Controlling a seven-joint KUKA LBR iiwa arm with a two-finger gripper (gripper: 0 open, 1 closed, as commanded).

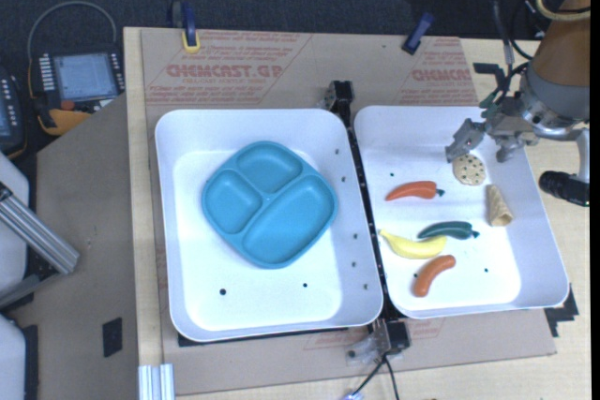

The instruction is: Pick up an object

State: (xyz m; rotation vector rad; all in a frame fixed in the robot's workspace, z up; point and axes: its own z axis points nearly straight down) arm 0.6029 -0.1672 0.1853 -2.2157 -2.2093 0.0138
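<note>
My gripper (484, 145) hangs over the back part of the right bin (534, 290), open, with its fingers (462, 141) spread and nothing between them. Just below it lies a round speckled cookie (469, 170). Elsewhere in that bin lie a red chili pepper (412, 192), a tan cone (498, 206), a dark green pepper (448, 230), a yellow banana (415, 245) and an orange sausage (434, 274). The cookie is the closest of these to the fingertips.
The left bin (187, 295) holds a blue divided plate (270, 201). A black divider with clamps (339, 96) runs between the bins. The arm's grey body and orange band (562, 51) stand over the right bin's far right corner.
</note>
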